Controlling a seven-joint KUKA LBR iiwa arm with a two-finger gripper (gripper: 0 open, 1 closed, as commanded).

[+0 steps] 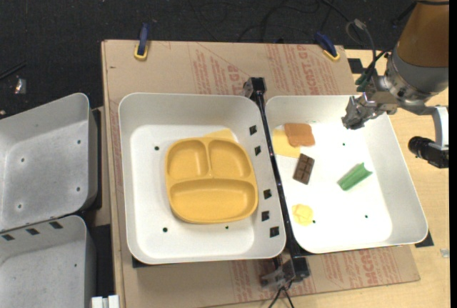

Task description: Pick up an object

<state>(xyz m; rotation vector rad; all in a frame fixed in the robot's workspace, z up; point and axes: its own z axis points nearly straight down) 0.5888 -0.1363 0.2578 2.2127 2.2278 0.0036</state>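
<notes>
In the right bin point(400, 224) lie an orange block point(299, 134) on a pale yellow slice point(283, 147), a brown chocolate bar point(304, 169), a green piece point(354, 176) and a small yellow piece point(303, 214). My gripper point(354, 115) hangs over the bin's far right part, up and to the right of the orange block and above the green piece. Nothing shows between its fingers.
The left bin point(139, 156) holds a yellow divided tray point(211, 181). Black clips run along the divider point(265, 171) between the bins. Two blue clamps point(142, 49) pin the cardboard at the back. White panels point(43, 149) lie off the bench at the left.
</notes>
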